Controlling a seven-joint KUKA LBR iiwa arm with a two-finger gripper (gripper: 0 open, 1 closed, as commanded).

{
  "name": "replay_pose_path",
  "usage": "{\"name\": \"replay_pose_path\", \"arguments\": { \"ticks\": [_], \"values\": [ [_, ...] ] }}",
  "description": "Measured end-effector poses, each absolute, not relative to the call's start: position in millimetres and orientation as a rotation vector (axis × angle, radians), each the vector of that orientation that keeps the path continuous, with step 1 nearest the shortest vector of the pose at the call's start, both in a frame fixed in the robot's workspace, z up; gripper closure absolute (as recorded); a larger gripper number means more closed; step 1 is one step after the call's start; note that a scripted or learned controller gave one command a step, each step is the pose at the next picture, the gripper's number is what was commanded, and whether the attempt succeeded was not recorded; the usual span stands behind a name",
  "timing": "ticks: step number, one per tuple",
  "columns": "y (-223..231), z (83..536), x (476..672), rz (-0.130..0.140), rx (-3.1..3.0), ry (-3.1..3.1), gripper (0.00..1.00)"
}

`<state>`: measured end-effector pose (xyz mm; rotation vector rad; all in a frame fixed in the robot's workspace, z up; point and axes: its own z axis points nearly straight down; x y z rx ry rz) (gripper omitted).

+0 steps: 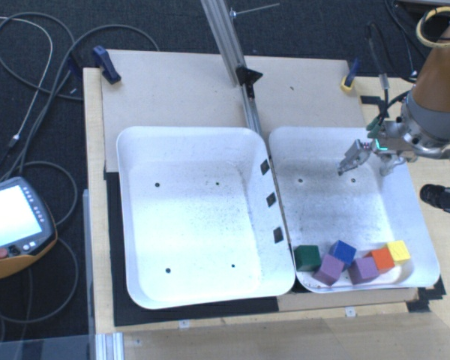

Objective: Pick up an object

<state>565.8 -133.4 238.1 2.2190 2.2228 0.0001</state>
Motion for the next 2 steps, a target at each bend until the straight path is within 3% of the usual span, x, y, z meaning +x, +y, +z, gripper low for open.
{"name": "replay_pose_path", "arguments": {
  "ticks": [1, 2],
  "values": [
    [-93.7, 94.7, 580.1, -0.006, 2.225, 2.231, 0.00],
    [-48.9, 204.8, 589.8, 0.011, 2.211, 2.223, 0.00]
  ]
}}
